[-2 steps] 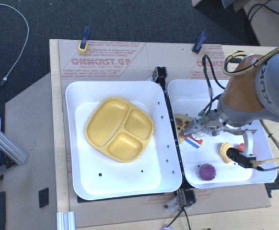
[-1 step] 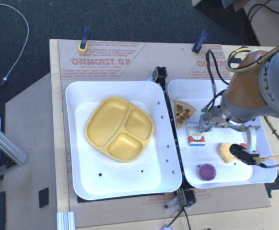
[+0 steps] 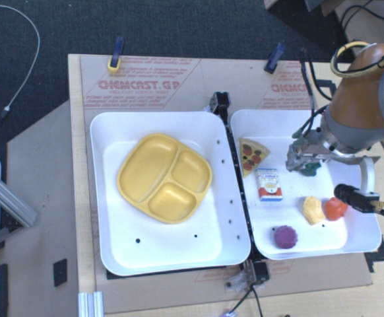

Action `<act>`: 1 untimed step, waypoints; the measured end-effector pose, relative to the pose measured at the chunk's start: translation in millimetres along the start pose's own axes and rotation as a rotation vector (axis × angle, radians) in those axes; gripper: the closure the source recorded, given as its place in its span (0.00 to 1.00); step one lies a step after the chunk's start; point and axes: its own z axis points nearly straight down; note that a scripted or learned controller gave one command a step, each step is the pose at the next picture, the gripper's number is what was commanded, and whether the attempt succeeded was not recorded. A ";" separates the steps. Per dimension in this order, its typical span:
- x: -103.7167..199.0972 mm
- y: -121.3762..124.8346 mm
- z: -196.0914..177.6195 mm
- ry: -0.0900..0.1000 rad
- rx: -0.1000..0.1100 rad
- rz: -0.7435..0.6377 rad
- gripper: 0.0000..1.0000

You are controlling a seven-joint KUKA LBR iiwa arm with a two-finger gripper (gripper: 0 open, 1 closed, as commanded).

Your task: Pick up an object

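Gripper (image 3: 304, 160) sits low in the right bin (image 3: 350, 246), fingers narrow around something small and green; you can't confirm a grasp. Nearest loose picks: pizza slice (image 3: 252, 154), small carton (image 3: 268, 183), both just beside it. Yellow tray (image 3: 165, 177) occupies the left bin (image 3: 113, 243).

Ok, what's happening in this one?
A grey arm with an orange band reaches in from the right, and its end effector sits low over the upper part of the right bin, beside something small and greenish. That bin holds a toy pizza slice, a small carton, a yellow piece, a red-orange piece and a purple piece, all lying loose. The left bin holds a yellow divided plate. Nothing looks lifted yet.
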 end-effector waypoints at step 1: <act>7.2 0.7 -45.5 0.000 -0.001 -0.002 1.00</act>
